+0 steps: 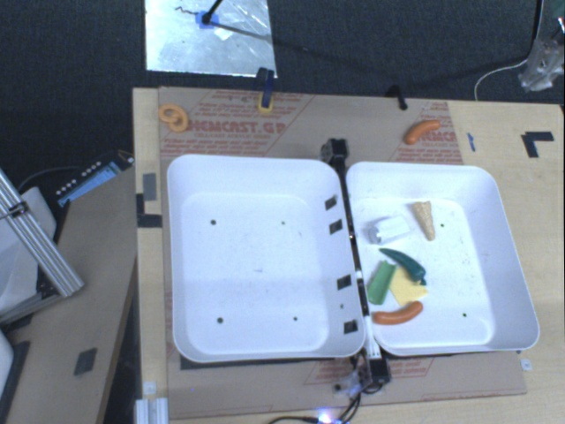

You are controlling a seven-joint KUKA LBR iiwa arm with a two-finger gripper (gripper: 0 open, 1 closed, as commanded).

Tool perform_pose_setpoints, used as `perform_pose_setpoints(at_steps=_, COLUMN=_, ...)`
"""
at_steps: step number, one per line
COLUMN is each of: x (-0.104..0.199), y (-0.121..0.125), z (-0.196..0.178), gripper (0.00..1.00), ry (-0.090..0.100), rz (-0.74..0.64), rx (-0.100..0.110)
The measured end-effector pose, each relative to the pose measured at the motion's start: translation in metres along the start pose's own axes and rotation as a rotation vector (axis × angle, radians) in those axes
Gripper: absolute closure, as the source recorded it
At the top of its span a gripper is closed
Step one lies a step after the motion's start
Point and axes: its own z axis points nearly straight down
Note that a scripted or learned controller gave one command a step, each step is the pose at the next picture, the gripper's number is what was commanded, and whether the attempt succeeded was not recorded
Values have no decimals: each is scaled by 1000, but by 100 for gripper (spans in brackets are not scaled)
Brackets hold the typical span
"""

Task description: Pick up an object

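The right bin (494,228) holds several small toy foods. A tan cone-shaped piece (425,218) lies toward its back, with a white block (388,230) to its left. Nearer the front lie a dark green pepper (404,262), a light green piece (381,283), a yellow piece (409,285) and an orange sausage (397,314), close together and partly touching.
The left bin (194,193) stands beside the right one, joined by a black hinge strip (344,237). On the bench behind the bins lie an orange sausage (422,132), a pretzel-like ring (174,117) and a yellow-blue clamp (265,91). A shiny metal plate (210,25) lies further back.
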Motion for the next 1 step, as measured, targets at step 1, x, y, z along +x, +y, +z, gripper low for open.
perform_pose_setpoints(at_steps=1, x=-31, y=1, z=-56, gripper=100, ry=-1, rz=-3, rx=-4)
